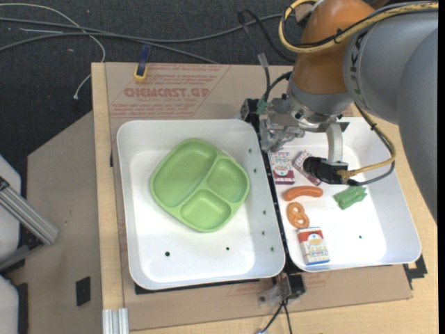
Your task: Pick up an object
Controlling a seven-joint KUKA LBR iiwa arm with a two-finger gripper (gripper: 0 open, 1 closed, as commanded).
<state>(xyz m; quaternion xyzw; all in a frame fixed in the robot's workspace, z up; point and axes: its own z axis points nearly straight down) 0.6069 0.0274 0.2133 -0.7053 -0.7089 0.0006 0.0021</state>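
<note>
Starting at the near end of the right bin [375,245], a small red, white and blue carton [314,247] lies flat close to the front wall. Just beyond it is a pretzel [297,216], then an orange sausage [303,193] lying crosswise. A green toy piece [350,197] sits to the right of the sausage, apart from it. Farther back, a pink-and-white packet [281,167] lies against the wall shared with the left bin [201,259]. A second small wrapper [303,162] is beside it, possibly overlapping, though the view is too coarse to say. The left bin holds a green divided plate [200,184].

Farthest back, the gripper [273,139] hangs at the rear left corner of the right bin, close above the far end of the pink-and-white packet. Whether it is released or clenched cannot be told from here, and nothing is seen held in it.

The step in hand looks like the approach or descent onto a target, with no pick made yet. The packet is the likeliest target, being directly beneath. The next move would call for a drop centred on the packet and clear of the bin wall. The packet lies thin and flat, so the closing would have to come low, near the floor, or the grasp may slip off.
</note>
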